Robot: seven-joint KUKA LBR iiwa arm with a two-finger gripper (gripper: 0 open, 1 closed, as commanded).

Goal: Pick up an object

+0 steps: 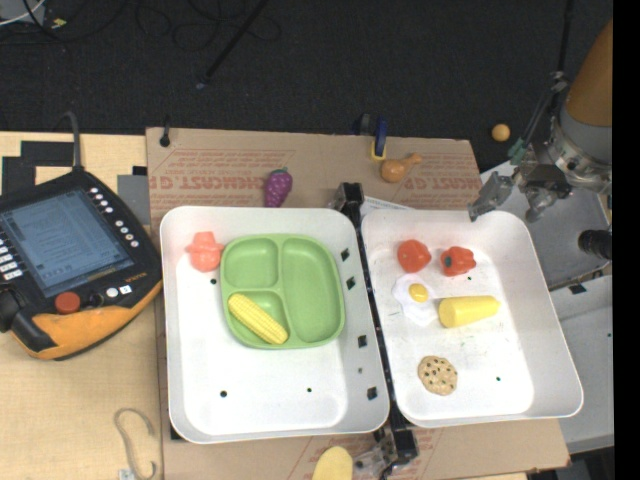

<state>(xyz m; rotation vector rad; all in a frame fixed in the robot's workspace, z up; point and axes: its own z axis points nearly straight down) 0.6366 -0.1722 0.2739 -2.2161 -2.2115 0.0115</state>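
1. Cardboard sheeting covers the bench [300, 168] under two shallow white bins; the left bin [200, 388] holds a green divided plate [300, 288] with a toy corn cob [257, 318] in one compartment, and a pink toy [204, 251] lies just beside the plate.
2. Right bin [540, 368] contents: toy tomato [413, 256], red toy pepper [457, 260], toy fried egg [417, 295], yellow cylinder [467, 311], toy cookie [437, 374].
3. Tool [512, 196] hangs over the right bin's far right corner, fingers spread apart, gripping nothing.
4. Judgement: all items look like light, rigid, smooth plastic. The yellow cylinder is the likeliest pick; grasp across its round sides. The flat egg and cookie offer poor purchase.
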